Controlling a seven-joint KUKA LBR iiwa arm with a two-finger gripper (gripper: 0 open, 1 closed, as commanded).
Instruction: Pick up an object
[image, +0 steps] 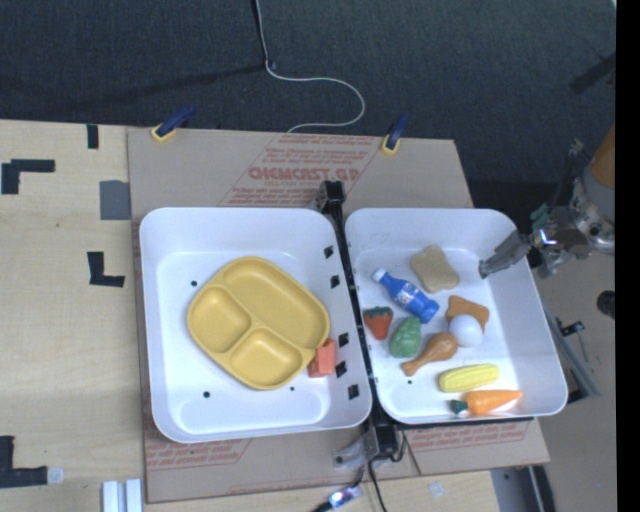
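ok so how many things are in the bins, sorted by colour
yellow: 2, tray, corn
orange: 3, block, carrot, wedge
blue: 1, bottle
green: 1
red: 1, strawberry
tan: 2, bread, drumstick
white: 1, egg
total: 11

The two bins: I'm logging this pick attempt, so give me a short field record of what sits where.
left bin: yellow divided plate, orange block at its right edge
right bin: blue bottle, tan bread slice, strawberry, green vegetable, drumstick, white egg, corn cob, carrot
hand: over right bin's upper right, holding nothing visible
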